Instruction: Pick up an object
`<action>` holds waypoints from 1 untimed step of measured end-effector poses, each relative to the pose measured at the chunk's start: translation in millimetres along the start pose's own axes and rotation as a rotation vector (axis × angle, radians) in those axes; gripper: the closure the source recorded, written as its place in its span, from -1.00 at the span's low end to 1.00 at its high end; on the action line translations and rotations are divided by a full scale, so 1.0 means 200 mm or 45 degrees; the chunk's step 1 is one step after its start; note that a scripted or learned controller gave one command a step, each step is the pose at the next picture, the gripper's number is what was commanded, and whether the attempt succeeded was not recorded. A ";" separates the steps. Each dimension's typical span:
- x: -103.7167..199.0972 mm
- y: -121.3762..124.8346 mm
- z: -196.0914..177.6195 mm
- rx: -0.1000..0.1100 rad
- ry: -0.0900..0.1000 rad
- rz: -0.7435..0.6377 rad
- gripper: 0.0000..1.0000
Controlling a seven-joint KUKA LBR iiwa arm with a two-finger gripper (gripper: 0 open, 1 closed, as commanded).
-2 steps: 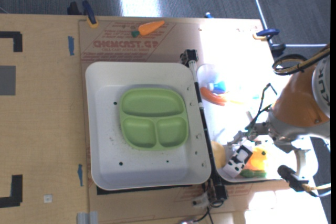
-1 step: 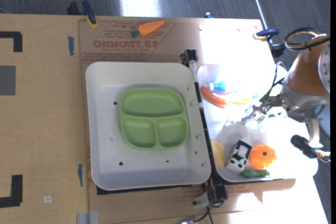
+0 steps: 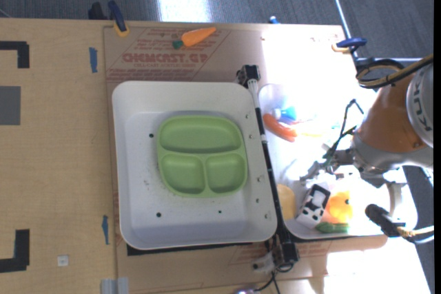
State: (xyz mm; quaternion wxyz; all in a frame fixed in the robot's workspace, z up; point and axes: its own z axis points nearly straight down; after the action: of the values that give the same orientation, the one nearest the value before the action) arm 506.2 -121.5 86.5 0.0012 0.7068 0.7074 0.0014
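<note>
Near right bin's [image 3: 303, 234] front edge, gripper [image 3: 329, 169].

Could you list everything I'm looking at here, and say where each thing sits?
White bins: two, white, side by side on the bench; the right one is washed out by glare.
Divided plate: one, green, three compartments, in the left bin.
Toy carrot: one, orange with green end, on the cardboard beyond the left bin.
Orange stick-like item: one, right bin, near the divider.
Black-and-white item: one, right bin, near edge.
Yellow-orange item: one, beside it.
Arm: one, grey and orange, from the right.
Pincer: one, over the right bin.
</note>
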 end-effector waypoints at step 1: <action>0.13 -0.12 0.00 -0.008 -0.004 0.001 -1.00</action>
State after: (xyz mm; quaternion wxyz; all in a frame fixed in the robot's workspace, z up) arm 482.2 -95.7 87.1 0.0046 0.7071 0.7071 0.0028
